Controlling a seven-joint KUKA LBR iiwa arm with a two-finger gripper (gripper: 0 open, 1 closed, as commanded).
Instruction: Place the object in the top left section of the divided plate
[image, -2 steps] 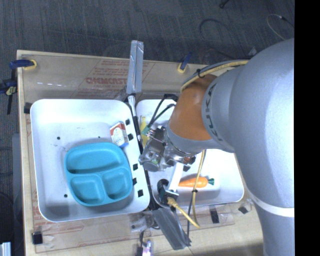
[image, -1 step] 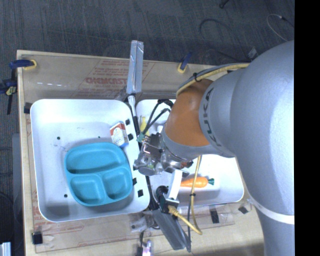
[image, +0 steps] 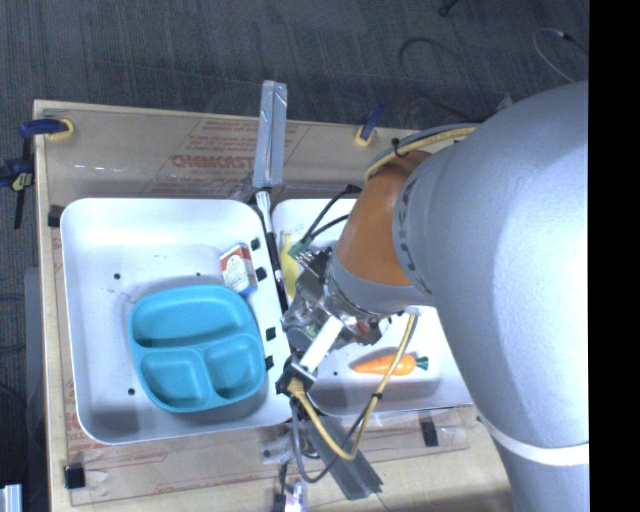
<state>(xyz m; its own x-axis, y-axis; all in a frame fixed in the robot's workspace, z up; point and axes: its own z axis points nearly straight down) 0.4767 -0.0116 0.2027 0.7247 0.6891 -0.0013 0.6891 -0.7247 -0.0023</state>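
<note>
Plastics on a wooden bench

The plate (image: 195, 345) is smooth matt blue plastic (bins (image: 90, 300) glossier white); bench (image: 150, 150) bare wood.

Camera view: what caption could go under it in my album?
Robot arm over the right bin beside a carrot; blue divided plate in the left bin.

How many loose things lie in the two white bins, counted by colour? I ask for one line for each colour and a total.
Blue: 1, the divided plate
Orange: 1, the toy carrot
Red and white: 1, the small packet
Yellow: 1, the partly hidden yellow object
Total: 4
</note>
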